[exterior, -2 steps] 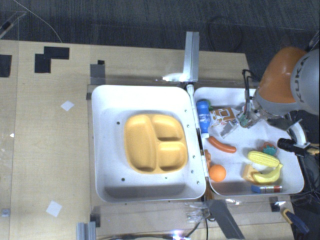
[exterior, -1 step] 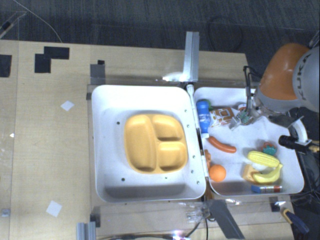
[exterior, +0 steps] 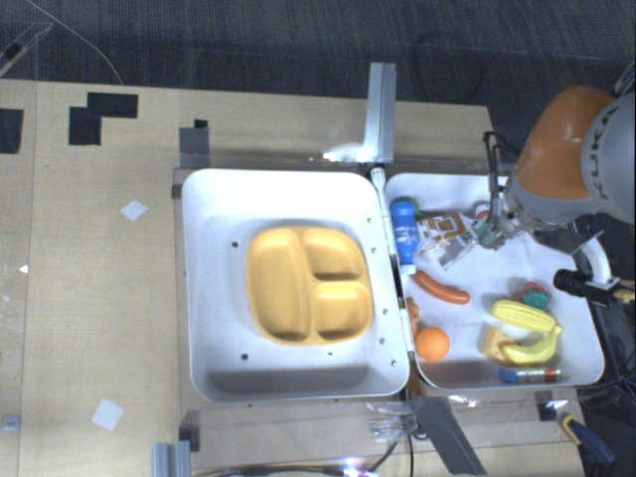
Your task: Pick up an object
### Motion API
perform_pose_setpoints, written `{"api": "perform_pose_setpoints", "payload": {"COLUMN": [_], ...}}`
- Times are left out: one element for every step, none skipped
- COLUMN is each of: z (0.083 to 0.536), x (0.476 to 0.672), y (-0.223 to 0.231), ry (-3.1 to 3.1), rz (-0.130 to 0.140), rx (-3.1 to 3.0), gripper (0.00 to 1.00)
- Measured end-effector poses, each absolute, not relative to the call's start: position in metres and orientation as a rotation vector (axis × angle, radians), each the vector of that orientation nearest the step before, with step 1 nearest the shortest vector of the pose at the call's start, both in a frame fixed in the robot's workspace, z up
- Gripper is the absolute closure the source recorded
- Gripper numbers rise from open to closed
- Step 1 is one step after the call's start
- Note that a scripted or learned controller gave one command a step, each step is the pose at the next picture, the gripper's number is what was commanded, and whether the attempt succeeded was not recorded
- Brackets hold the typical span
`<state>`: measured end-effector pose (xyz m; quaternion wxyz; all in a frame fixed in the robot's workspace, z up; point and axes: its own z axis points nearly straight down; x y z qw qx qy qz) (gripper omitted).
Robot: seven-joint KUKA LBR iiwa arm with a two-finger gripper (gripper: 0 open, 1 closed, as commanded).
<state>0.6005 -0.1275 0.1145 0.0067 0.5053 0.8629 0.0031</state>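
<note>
From above, the grey arm [exterior: 586, 167] with its orange band is reaching in from the right and hanging over the far part of the right bin [exterior: 586, 361]. The claw [exterior: 487, 233] is sitting low at the end of the arm, near the bin's far wall; it is too small and dark here to tell whether it is open or closed, and nothing is showing plainly between its tips.

Just beside the claw, toward the left, a small printed packet [exterior: 444, 235] is lying flat on the bin floor, close to touching it. Further left of the claw, a blue and white bottle [exterior: 403, 229] is lying along the bin's left wall. Nearer the camera than the claw, a red sausage [exterior: 441, 288] is resting at a slant. Beyond that, toward the near left corner, an orange ball [exterior: 431, 344] is sitting by the wall. Well in front of the claw and a little to the right, a yellow corn cob [exterior: 524, 316] is lying just above a banana [exterior: 527, 348], the two touching, with a marker [exterior: 532, 374] along the near wall.

Well to the left of the claw, the left bin [exterior: 209, 296] is holding a yellow divided tray [exterior: 308, 282], lying flat in its middle.
</note>
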Motion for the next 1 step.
{"api": "perform_pose_setpoints", "payload": {"z": [0.0878], "x": [0.6209], "y": [-0.1924], "ry": [2.579], "rz": [0.006], "rx": [1.778], "gripper": [0.00]}}
